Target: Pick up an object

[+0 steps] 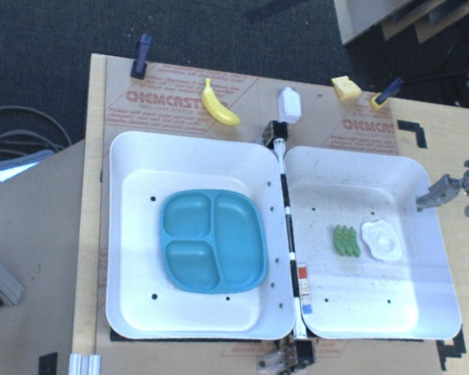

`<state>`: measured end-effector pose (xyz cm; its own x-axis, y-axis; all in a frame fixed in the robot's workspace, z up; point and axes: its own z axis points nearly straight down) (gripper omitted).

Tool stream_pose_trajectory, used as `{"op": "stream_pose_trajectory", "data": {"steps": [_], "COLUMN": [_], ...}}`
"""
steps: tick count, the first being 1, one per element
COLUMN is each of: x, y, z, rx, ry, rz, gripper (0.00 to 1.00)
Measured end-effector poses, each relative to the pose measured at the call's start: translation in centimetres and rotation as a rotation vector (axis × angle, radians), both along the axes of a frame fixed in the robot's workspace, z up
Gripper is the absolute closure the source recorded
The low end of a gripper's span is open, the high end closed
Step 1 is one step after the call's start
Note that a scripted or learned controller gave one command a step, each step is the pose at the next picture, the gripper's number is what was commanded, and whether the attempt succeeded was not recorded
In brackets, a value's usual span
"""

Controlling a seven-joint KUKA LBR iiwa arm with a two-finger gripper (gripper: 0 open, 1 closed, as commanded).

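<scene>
Camera view, read from the near edge outward. On the worktop [164, 366], two white bins side by side. Lying in the left bin [131, 246], a blue divided plate [212, 240], flat and face up. Lying in the right bin [410, 307], near its middle, a small green ribbed piece [345, 240], with a rounded white piece [380, 239] just beside it on the arm's side, seemingly apart from it. Farther back and over the right bin's far right rim, the hand [461, 196], raised and well apart from both pieces, holding nothing visible; cannot tell whether spread or pressed together.

Judged as the approach step: nothing grasped yet. Next, probably: travel inward over the green piece, line up, then descend to close across its narrow width.

Green piece's long axis running near to far, tilted slightly, far end leaning toward the left bin; no clear front or back end.

Beyond the bins, on the far worktop strip, a banana [218, 106] and a yellow block [345, 87].
</scene>
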<state>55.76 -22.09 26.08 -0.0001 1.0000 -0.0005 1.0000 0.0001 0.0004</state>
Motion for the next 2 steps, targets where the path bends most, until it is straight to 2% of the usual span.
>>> {"op": "stream_pose_trajectory", "data": {"steps": [1, 2], "x": [5.5, 1.3], "y": [9.7, 11.4], "z": [-5.2, -17.6], "rx": [0.003, 0.0], "ry": [0.002, 0.0], "rz": [0.002, 0.0], "gripper": [0.0, 0.0]}}
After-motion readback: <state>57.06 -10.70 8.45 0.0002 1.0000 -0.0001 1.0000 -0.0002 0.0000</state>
